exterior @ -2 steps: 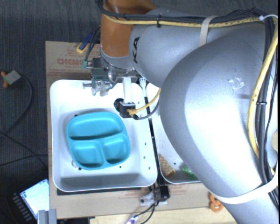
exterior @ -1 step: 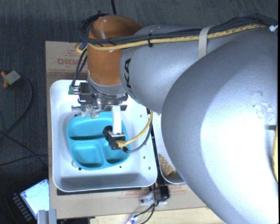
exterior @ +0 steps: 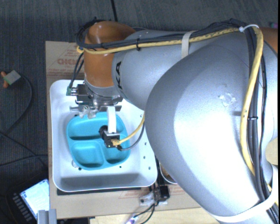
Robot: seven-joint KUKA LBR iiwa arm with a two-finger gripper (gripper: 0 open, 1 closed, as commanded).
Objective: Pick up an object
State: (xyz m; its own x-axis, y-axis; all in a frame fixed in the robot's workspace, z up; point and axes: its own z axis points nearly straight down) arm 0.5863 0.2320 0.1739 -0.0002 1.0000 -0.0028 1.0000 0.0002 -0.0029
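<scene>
In the camera view, your gripper [exterior: 89, 110] sits low at the upper edge of a blue divided plate [exterior: 89, 147], which lies in the white bin [exterior: 102, 183] beneath the grey arm [exterior: 200, 125]. The wrist hides the tool, so you cannot tell how wide it is set. This looks like the grasp step. Next you need a firm pinch on the plate's rim, then a straight lift.

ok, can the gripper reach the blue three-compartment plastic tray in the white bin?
Likely yes: the gripper sits right above the far rim of the blue three-compartment plastic tray in the white bin; nothing lies between.
</scene>
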